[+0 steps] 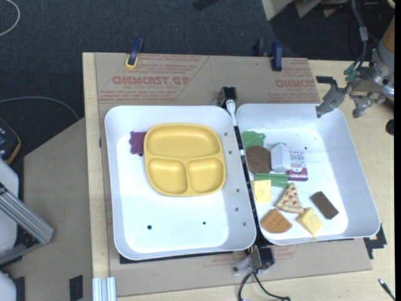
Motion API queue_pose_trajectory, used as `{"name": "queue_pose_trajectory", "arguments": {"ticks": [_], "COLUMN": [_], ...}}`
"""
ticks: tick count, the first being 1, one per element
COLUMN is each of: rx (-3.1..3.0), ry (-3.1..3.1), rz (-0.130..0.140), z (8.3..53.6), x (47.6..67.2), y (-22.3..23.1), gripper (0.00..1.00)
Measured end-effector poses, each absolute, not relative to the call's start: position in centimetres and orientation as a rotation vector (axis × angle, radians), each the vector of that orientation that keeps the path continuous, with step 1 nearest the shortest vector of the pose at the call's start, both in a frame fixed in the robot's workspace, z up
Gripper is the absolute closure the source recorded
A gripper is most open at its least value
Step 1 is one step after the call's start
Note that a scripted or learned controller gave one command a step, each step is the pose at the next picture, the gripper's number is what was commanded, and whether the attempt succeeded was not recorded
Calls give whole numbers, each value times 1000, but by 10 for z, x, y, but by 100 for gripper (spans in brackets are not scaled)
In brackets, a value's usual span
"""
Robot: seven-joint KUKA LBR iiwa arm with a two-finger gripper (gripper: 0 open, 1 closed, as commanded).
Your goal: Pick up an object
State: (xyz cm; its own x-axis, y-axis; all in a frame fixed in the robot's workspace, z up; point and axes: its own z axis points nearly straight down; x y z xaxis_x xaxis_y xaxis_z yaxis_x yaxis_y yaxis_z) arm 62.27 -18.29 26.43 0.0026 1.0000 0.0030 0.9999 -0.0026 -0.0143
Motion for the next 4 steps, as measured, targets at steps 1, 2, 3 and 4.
{"name": "queue_pose_trajectory", "arguments": {"ticks": [1, 2, 3, 4], "rx": [-2221, -2218, -2218, -2217], "ry": [-2221, -2216, -2217, -2219], "rz": [0, 6, 5, 4], "z": [273, 211, 165, 104], "x": [625, 625, 621, 626], "y": [-182, -189, -195, -196], "gripper": [0, 0, 0, 0]}}
